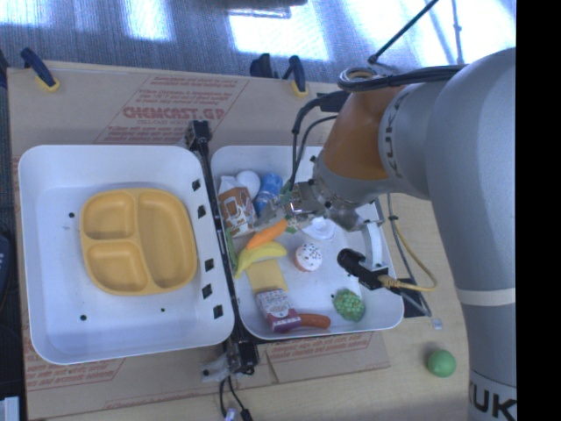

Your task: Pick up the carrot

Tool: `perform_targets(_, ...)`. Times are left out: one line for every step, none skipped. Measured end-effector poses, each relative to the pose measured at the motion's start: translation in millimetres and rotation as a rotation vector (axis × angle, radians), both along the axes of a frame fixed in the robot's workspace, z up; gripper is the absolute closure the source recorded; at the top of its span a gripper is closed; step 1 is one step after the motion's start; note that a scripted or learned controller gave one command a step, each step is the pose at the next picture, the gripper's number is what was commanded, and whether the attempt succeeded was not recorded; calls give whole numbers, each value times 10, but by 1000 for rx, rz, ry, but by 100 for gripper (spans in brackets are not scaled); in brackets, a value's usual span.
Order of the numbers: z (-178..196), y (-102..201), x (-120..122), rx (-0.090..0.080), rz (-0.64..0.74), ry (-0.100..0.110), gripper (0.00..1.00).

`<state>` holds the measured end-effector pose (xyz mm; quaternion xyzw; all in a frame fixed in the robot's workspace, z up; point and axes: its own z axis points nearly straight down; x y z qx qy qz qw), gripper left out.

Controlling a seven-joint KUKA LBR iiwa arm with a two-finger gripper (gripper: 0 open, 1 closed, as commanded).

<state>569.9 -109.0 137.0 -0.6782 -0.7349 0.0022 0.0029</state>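
Observation:
The carrot (270, 232) is a small orange stick lying at a slant in the left half of the right bin (383, 316), just above a yellow banana (260, 255). My gripper (295, 203) hangs over the upper middle of that bin, a little up and to the right of the carrot. The wrist body hides its tip. I see nothing held by it.
Around the carrot lie a brown box (237, 210), a cupcake (308, 256), a yellow block (266, 276), a sausage (313, 320) and a green ball (349, 304). The left bin (44, 314) holds a yellow divided plate (138, 239). Another green ball (441, 362) sits on the bench.

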Motion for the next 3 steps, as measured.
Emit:
perform_targets(-260,87,111,-1,-21,-15,0)
perform_targets(-159,82,112,-2,-18,-14,100)
perform_targets(-456,114,-229,1,168,-3,100)
